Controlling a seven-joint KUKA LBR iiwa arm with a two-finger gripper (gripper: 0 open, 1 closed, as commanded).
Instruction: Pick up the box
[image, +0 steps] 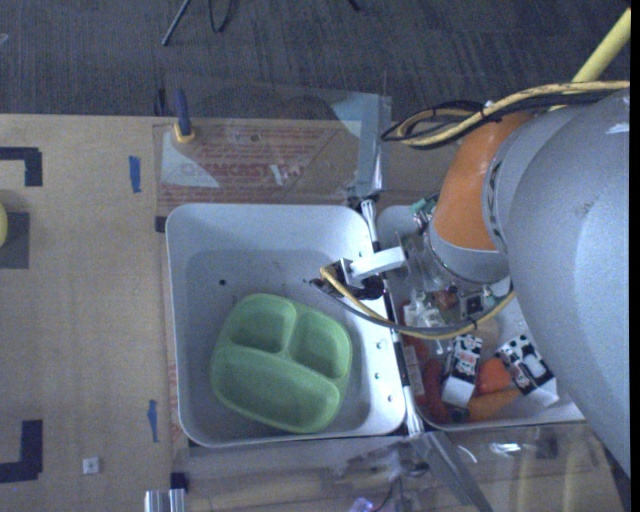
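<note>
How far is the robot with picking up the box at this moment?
Nothing looks done yet. The arm is lowered over the right bin, where small black-and-white boxes lie among other items by its wrist. No box is visibly lifted. The left bin holds a green divided tray. Grasping and raising a box remain.

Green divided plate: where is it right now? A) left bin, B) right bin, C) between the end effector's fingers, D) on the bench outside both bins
A: the green divided plate lies flat on the floor of the left bin, with the arm over the right bin.
</note>
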